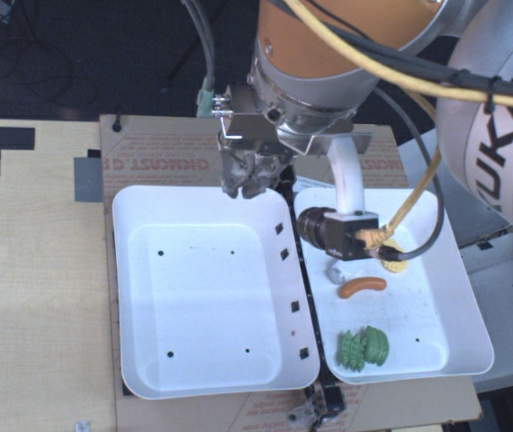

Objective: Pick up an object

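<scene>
An orange sausage-shaped object (362, 286) lies in the middle of the right bin (436, 318). A green ridged object (363, 347) rests near that bin's front edge. A small grey piece (335, 274) sits just left of the orange one, and a pale yellow object (395, 263) peeks out behind the robot's black fitting. My gripper (249, 176) hangs over the far right corner of the left bin (202, 295), well apart from all of these objects. Nothing is visibly held in it.
The two white bins stand side by side on a cardboard sheet (157, 151), split by a dark divider with clips (294, 277). The arm's large grey and orange body (346, 34) covers the far part of the right bin.
</scene>
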Tool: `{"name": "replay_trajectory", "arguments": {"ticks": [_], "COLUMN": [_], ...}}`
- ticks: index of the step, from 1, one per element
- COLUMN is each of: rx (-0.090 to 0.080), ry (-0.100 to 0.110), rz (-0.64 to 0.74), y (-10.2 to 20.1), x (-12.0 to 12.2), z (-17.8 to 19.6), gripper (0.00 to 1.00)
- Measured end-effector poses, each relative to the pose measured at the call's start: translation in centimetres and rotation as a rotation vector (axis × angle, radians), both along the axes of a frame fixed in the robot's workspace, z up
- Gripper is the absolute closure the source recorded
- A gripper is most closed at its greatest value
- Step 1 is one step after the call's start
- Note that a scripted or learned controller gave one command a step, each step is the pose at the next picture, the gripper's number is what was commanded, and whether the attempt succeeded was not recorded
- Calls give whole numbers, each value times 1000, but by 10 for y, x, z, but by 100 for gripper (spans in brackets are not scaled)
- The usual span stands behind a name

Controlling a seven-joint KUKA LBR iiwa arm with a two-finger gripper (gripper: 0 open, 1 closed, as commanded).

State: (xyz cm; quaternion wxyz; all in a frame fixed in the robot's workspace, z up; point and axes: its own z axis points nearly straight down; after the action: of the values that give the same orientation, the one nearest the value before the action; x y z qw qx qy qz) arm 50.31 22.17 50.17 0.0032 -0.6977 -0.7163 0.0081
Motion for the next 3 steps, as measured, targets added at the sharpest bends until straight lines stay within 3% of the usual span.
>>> {"name": "replay_trajectory", "arguments": {"ticks": [3], "rx": [-4], "ry": [13], "rz": [26], "y": [3], "x": [0], "z": [27], "gripper": [100]}}
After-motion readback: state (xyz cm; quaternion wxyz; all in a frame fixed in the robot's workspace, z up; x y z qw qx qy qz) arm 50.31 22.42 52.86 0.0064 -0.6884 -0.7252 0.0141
